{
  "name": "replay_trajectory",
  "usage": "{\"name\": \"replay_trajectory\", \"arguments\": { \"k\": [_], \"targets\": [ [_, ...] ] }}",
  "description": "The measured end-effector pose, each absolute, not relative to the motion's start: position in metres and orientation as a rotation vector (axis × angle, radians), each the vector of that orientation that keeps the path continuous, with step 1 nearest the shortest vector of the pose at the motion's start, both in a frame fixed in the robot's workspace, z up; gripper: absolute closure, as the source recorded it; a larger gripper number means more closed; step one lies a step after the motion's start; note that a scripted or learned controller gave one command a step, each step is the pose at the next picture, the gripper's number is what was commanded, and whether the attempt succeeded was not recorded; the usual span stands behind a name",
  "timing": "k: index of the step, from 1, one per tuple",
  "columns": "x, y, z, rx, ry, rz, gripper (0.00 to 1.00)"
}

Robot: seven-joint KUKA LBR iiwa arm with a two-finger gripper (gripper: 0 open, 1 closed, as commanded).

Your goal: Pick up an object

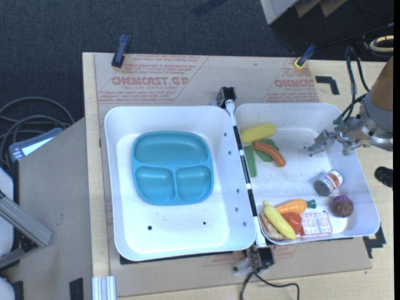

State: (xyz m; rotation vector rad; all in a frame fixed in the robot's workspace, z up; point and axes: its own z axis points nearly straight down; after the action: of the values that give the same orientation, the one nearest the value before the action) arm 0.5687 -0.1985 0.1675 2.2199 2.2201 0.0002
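The right bin (294, 116) holds several toy foods: a yellow corn cob (258, 132), an orange sausage (270, 152) and a green pod (250, 160) by its left wall. A small can (328, 181), a purple plum (342, 205), a carrot (294, 206), a banana (278, 221) and a red-and-white packet (314, 222) lie toward the front. My gripper (317, 142) hangs over the bin's right middle, pointing left, open with nothing between its fingers. It is above bare floor, right of the sausage and behind the can.
The left bin (119, 186) holds a blue divided plate (173, 167). A black-clipped ridge (240, 167) separates the two bins. Cables (359, 74) trail at the back right beside the arm (381, 111).
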Motion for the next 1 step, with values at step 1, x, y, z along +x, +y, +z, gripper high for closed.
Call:
{"name": "replay_trajectory", "arguments": {
  "k": [1],
  "targets": [
    [0.5352,-0.2195,0.0844,2.222,2.231,0.008,0.0]
  ]
}}
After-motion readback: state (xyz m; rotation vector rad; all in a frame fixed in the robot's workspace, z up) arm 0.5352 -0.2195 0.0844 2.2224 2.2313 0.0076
